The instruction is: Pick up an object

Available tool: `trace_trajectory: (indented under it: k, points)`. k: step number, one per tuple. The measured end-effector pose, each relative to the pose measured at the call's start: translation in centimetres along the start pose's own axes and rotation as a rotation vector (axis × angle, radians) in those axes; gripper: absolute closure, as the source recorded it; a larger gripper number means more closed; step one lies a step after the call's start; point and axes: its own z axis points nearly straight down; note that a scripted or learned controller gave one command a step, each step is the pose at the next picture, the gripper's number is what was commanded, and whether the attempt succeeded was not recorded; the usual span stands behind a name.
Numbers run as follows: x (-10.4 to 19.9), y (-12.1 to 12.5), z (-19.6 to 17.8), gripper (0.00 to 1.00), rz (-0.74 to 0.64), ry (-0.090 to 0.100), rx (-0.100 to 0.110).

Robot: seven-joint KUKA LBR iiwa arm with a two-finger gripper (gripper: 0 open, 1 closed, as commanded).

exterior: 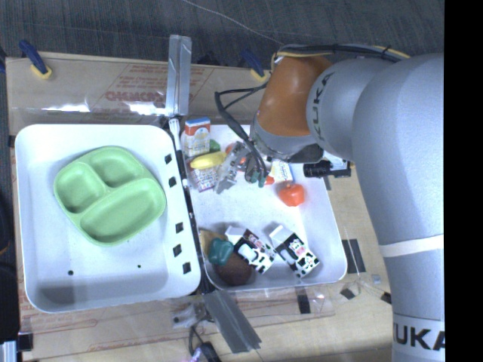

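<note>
1. The left bin carries a green divided plate.
2. In the right bin, a banana lies long axis left-right, just left of the gripper.
3. Whether the gripper is apart or together, I cannot tell.
4. A tomato sits to its right.

- green divided plate lying in the left bin
- blue clamp beyond that bin's far left corner
- metal bar upright at its far right corner
</note>
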Motion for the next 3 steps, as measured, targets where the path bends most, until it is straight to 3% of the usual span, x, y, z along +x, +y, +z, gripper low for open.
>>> trace_trajectory:
  k: [1, 2, 3]
  points:
    - [-3.7, -5.9, -1.2, 1.00, 0.012, -0.002, -0.004]
    - [2.8, 5.4, -11.2, 1.00, 0.063, -0.006, -0.012]
    - [5.3, 11.3, -14.3, 1.00, 0.058, 0.000, -0.008]
